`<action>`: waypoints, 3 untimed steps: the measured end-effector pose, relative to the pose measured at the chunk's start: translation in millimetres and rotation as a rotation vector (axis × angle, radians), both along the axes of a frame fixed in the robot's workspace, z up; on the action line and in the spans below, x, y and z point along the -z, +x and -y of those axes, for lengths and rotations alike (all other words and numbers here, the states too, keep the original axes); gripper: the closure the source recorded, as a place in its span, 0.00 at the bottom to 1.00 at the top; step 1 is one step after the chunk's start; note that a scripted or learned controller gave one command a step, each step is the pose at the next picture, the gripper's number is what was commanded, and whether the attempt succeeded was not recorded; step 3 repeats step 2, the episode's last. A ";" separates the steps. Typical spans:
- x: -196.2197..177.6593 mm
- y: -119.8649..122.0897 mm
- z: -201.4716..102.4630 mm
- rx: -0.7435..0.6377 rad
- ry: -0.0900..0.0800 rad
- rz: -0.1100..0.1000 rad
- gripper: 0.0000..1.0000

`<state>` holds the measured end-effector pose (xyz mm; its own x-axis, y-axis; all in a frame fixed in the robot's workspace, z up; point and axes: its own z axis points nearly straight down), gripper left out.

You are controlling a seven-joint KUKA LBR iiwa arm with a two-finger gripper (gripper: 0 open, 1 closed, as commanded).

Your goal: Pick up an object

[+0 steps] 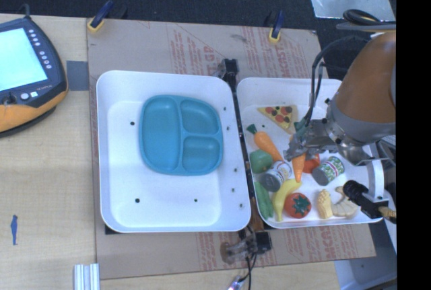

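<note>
The right white bin (323, 87) holds a heap of toy food. A pizza slice (279, 114) lies at its back, with a carrot (267, 145) and a green vegetable (260, 161) in front of it. A grey can (272, 180), a yellow banana (285, 192), a red tomato (297, 204), a corn cob (324, 203) and a green-labelled can (328, 169) fill the front. My gripper (301, 145) hangs low over the bin's middle, just above an orange-red piece (305, 163). I see nothing lifted in it.
The left white bin (114, 147) bears a blue divided plate (180, 134). A tablet in an orange case (27, 77) lies at the bench's far left. Blue clamps (100, 16) grip the cardboard's back edge. The arm's grey and orange body (367, 90) covers the right bin's right side.
</note>
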<state>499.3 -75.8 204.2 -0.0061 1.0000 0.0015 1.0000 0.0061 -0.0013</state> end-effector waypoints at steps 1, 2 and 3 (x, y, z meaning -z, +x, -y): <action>-31.3 -22.8 -67.6 0.000 -0.001 -0.001 1.00; -61.3 -14.5 -87.8 0.001 -0.001 -0.002 1.00; -61.3 -14.5 -87.8 0.001 -0.001 -0.002 1.00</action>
